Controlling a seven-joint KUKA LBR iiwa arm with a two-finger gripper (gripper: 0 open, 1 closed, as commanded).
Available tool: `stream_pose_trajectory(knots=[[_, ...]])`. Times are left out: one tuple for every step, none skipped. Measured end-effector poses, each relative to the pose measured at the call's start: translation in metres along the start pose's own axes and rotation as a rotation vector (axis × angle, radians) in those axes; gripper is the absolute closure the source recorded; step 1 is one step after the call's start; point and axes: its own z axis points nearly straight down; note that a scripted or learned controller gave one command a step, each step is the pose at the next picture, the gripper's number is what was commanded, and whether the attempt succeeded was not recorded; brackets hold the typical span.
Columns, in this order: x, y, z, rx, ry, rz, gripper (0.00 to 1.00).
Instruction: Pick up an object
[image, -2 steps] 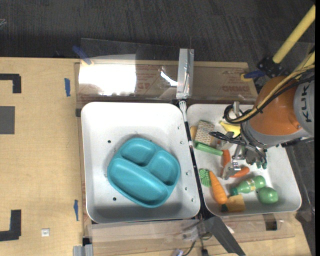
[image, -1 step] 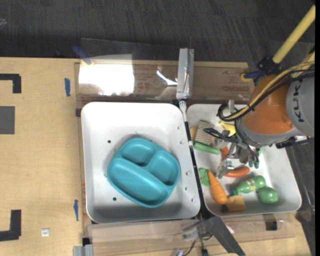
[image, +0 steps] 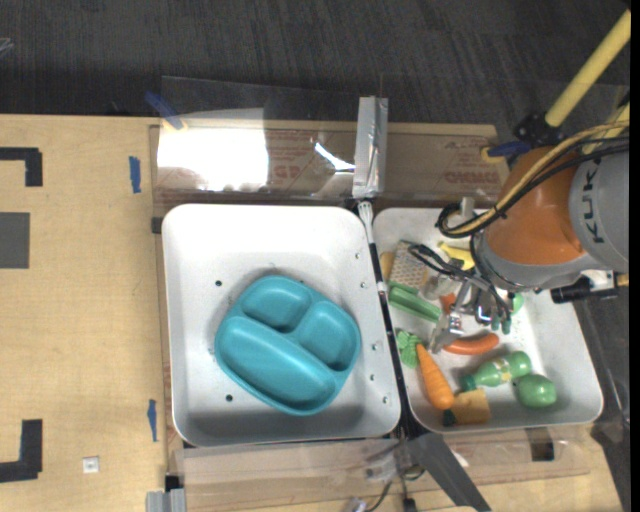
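Camera view: the gripper (image: 468, 312) hangs low over the right bin (image: 585, 395), fingers' state unclear, just above a red chilli (image: 472, 345); a carrot (image: 433, 377) lies toward the bin's front-left corner. The left bin (image: 195, 250) holds a teal divided plate (image: 288, 343).

The arm (image: 560, 215) reaches in from the right, its grey body and orange band bent steeply down toward the bench. Black and yellow cables loop beside the wrist. The gripper (image: 468, 312) hangs below the band, pointing down and left; its metal parts blur together at the tip.
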Motion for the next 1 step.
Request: stream_pose_trajectory(knots=[[0.0362, -0.0106, -0.0009, 0.001, -0.001, 0.079, 0.00]])
